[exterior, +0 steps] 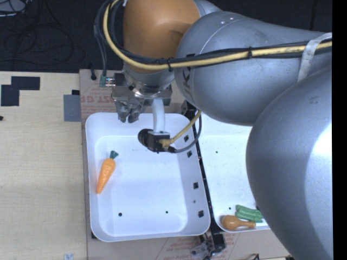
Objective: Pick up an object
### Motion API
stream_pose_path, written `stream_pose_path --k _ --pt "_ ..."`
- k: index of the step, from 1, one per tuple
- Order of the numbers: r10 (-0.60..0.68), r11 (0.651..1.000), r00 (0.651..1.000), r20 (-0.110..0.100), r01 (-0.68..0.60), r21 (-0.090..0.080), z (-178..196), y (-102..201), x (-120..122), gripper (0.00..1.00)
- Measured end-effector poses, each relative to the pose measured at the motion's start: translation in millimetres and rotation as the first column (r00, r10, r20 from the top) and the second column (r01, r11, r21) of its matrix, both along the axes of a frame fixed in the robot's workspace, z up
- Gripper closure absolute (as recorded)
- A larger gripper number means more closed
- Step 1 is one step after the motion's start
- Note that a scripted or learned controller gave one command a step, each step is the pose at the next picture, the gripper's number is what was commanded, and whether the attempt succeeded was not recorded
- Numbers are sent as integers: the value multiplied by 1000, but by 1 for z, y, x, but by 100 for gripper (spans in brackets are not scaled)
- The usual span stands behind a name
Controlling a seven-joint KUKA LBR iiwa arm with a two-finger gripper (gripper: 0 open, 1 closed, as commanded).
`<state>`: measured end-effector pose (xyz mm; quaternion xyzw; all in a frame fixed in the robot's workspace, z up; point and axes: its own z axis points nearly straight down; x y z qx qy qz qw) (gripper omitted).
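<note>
- Carrot (105,173) lay alone in the left bin (142,226), near its left wall, about halfway along; green top pointed toward the far wall, orange body slanted back toward the near-left corner.
- Nothing touched the carrot; bare bin floor all around it, so it looked like the easiest pick.
- Gripper (129,115) hung over the far wall of the left bin, near the far-left corner, well apart from the carrot.
- Nothing sat between its tips; how wide it stood, cannot tell, the tips were small and dark against the rim.
- Step in hand, as judged: the approach, grasp not yet made.
- To do it well: travel toward the left wall and nearer edge until centred over the thick orange middle, turn the wrist so the closing line crossed the carrot's short width, then drop straight.
- Risk: the left wall was close, one tip could catch it; the tapered, rounded body could squirt out if pinched near the thin end.
- Right bin (227,145) held a green pod (248,213) and a tan pear-like piece (236,222) at its near edge, beneath the arm (260,75); harder reach.
</note>
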<state>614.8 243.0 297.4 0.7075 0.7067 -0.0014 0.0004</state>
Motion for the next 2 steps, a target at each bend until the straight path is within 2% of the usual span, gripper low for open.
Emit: stream_pose_path --k 1,2 --pt "-6 1000 1000 17 6 2 191 -103 31 100" --pt "-3 1000 1000 -12 3 -2 98 -140 9 100"
